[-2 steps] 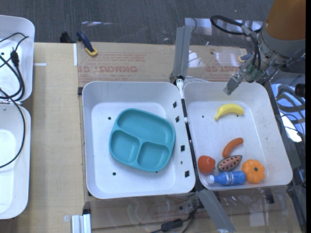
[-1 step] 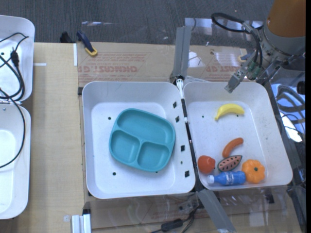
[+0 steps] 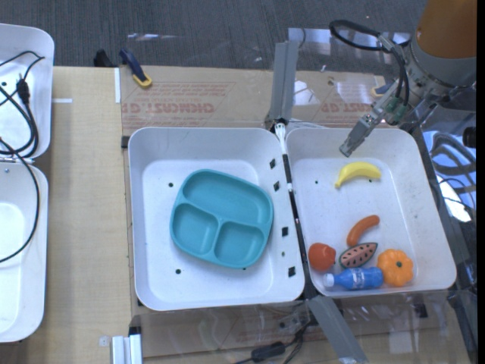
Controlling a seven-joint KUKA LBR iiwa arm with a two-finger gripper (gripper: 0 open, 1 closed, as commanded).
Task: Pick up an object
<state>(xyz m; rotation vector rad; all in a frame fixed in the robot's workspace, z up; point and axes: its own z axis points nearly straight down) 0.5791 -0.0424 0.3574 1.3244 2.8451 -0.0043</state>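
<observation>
Two bins, seven things in all.
The left bin (image 3: 144, 203) holds one teal divided plate (image 3: 221, 218); the right bin (image 3: 424, 203) beside it holds six: one banana (image 3: 358, 173), one sausage (image 3: 362, 229), one tomato (image 3: 321, 256), one striped oval toy (image 3: 358, 255), one small pumpkin (image 3: 395, 268), one blue bottle (image 3: 355, 280).

Only readable thing I can spot is red print on the cardboard sheet (image 3: 198, 97) at 12 o'clock from the left bin (image 3: 144, 203). It sits upside down, looks like "CHEMICAL GR", rest too faint.
</observation>
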